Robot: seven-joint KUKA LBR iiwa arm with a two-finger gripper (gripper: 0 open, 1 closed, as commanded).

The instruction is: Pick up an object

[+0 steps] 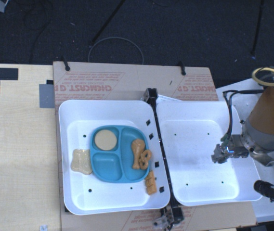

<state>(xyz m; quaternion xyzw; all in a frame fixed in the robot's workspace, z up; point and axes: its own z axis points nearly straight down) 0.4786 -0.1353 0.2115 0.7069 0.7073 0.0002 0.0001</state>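
Observation:
A blue sectioned plate (109, 168) lies in the left bin (74, 114). In its round section sits a tan disc (105, 139), and a brown pretzel-like piece (140, 154) lies in its right section. A pale bread-like piece (82, 161) rests on the bin floor left of the plate. A small orange-brown piece (150, 183) lies off the plate's lower right corner. My gripper (222, 154) hangs over the right side of the right bin (194, 129), far from all these objects. Nothing shows between its fingers.
A black divider rail (158, 148) runs between the two bins. Both bins rest on a cardboard sheet (127, 81) on the wooden bench. Cables loop from the arm's wrist along the right bin's edge (230, 114).

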